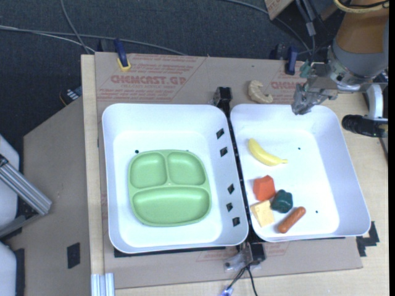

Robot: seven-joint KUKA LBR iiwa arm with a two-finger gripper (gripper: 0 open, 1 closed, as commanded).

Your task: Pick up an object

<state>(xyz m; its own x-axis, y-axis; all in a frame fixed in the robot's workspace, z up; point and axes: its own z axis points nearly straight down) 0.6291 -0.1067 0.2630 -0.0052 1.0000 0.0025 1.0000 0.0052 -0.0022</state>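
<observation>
The gripper (305, 105) is hanging over the far edge of the right bin (327, 134); nothing is showing between its fingers, and I cannot tell if they are open. Inside the bin, toward its near side, a curved yellow banana (266, 153), a red block (264, 187), a dark green lump (282, 201), a yellow cheese square (262, 214) and a sausage (291, 219) are lying. A smooth green plate (168, 186) with three sections is sitting in the left bin (117, 165).

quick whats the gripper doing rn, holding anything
gripper: above the far edge of the right bin, nothing seen between its fingers; open or shut cannot be told.
</observation>
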